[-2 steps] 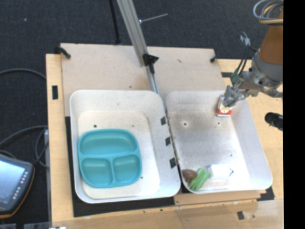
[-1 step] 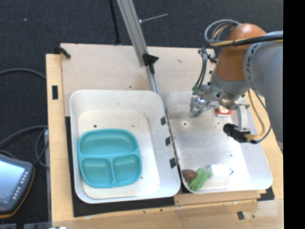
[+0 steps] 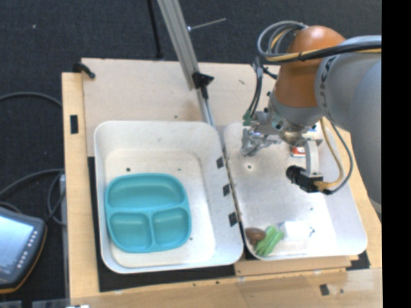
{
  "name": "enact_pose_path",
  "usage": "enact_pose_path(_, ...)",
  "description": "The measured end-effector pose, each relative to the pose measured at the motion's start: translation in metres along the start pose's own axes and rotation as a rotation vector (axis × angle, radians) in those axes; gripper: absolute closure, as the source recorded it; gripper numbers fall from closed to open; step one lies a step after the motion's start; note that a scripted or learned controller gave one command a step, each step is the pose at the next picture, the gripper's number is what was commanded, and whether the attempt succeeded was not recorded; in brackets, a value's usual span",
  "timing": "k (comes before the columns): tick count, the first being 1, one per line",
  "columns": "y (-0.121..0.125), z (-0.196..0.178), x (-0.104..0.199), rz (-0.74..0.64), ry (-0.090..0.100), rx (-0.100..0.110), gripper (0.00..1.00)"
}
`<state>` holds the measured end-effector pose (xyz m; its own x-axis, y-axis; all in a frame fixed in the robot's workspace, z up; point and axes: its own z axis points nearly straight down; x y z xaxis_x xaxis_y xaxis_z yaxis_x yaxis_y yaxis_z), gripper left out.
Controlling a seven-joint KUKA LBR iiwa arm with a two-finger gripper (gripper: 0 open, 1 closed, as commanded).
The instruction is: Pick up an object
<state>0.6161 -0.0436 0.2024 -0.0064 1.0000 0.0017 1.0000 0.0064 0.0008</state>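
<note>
Arm poised over the right bin, nothing picked yet.

The likely targets, a green object [image 3: 271,240], a brown object [image 3: 255,235] touching its left end and a pale, hard-to-read item [image 3: 297,229] just right of it, lie clustered at the lower edge of the right bin [image 3: 340,217], low and right of centre in the frame. The gripper [image 3: 252,144] sits well apart from them, at that bin's upper left corner beside the divide with the left bin [image 3: 215,172], which holds a teal divided tray [image 3: 148,212]. Whether its jaws stand wide or narrow I cannot tell; nothing shows between them. By my judgement this is the approach step: the next move calls for travel toward the lower edge, then a descent over one piece, clear of the bin wall.
</note>
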Motion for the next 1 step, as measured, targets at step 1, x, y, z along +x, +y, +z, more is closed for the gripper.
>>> enact_pose_path(1,-0.0156,0.0015,0.0633,-0.001,0.0,0.002,1.0)
